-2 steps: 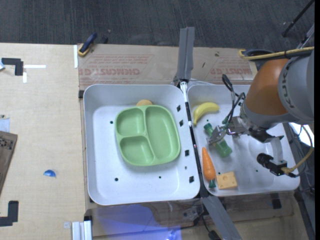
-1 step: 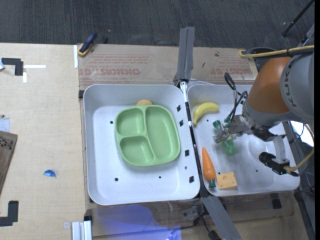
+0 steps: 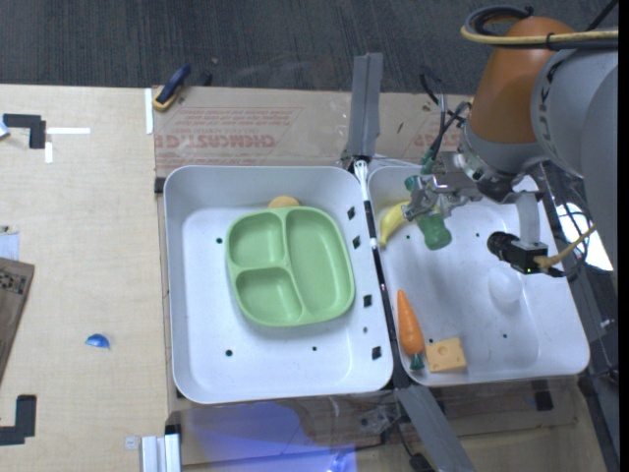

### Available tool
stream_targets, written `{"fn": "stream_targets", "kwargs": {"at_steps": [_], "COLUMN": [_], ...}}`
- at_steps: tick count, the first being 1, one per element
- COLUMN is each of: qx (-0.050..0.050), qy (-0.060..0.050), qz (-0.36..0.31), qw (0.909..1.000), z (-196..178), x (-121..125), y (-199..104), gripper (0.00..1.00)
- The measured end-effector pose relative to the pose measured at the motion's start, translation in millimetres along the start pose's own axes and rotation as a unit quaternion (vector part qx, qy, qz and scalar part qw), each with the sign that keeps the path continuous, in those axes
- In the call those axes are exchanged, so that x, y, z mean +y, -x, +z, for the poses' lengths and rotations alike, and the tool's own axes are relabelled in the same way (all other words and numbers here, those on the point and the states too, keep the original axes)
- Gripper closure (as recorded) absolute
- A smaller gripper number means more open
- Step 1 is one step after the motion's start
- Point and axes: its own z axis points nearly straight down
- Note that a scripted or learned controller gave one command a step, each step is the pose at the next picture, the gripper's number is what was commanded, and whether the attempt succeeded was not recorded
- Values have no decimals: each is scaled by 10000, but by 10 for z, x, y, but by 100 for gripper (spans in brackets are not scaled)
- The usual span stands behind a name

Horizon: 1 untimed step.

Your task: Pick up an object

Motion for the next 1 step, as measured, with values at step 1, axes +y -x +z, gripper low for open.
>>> {"fn": "stream_targets", "kwargs": {"at_steps": [1], "qx": [-2], "qy": [-1], "qz": [-266], "qw": [9996], "z": [-385], "x": [238], "y": [-101], "gripper": [100]}}
